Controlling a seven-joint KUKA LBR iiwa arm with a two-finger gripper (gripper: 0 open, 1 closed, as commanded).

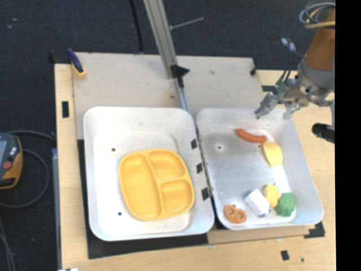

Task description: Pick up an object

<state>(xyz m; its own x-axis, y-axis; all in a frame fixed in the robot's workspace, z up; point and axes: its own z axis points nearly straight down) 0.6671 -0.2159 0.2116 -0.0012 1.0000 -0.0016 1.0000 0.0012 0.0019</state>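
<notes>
My gripper (pixel 277 106) hangs over the far right corner of the right bin (pixel 237 162), its two fingers spread open with nothing between them. Just below it in the bin lies an orange-red sausage (pixel 250 135), and next to that a yellow wedge (pixel 273 153). Along the bin's near edge sit a brown pretzel (pixel 234 213), a white block (pixel 257 201), a small yellow piece (pixel 272 193) and a green broccoli piece (pixel 286 204).
The left bin (pixel 101 129) holds a yellow divided plate (pixel 156 183). A metal post (pixel 163 35) rises behind the gap between the bins. A blue and yellow clamp (pixel 75 62) sits at the bench's far left corner.
</notes>
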